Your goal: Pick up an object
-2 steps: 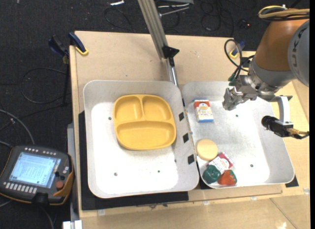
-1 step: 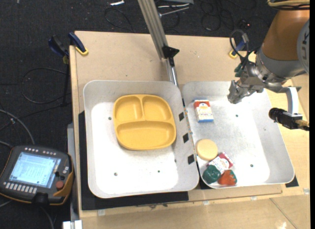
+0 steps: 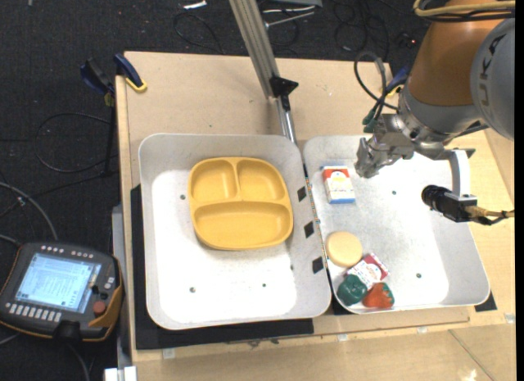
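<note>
The gripper (image 3: 368,161) hung over the back left part of the right-hand shallow white bin (image 3: 426,240), just beside and slightly above the small white carton with a red-orange and blue printed face (image 3: 338,184). Whether it was parted or clenched could not be told from this angle, and nothing was visibly caught in it.

The carton lay flat near the bin's left wall, apart from the other items. Further forward sat a pale yellow round disc (image 3: 344,248), and in the front left corner a red-and-white packet (image 3: 371,269), a dark green rounded toy (image 3: 353,289) and a red rounded toy (image 3: 379,296) crowded together, touching. The left-hand white bin (image 3: 164,289) on the desk held a yellow plastic divided plate (image 3: 241,202).

The carton looked the nearest candidate. It was probably light and fairly stiff, with flat sides that should give a steady hold if taken across its narrower width. Squeezed hard, thin card might buckle. The clustered toys looked smoother and rounder, and likelier to slip or nudge one another.
</note>
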Robot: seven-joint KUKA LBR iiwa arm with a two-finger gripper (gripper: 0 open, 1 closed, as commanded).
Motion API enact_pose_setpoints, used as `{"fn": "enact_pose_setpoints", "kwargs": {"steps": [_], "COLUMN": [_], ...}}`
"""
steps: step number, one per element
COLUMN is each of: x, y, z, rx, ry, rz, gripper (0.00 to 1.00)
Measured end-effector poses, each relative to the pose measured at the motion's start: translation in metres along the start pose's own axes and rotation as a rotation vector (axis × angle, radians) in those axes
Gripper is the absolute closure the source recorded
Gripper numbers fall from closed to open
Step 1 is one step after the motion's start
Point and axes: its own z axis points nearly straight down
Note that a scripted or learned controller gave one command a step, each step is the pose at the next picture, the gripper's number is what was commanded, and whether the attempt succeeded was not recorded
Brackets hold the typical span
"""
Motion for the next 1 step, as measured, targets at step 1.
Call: {"fn": "enact_pose_setpoints", "kwargs": {"steps": [1], "x": [0.0597], "y": [-0.003], "z": [0.013], "rx": [0.001], "ry": [0.0], "rz": [0.0], "gripper": [1.0]}}
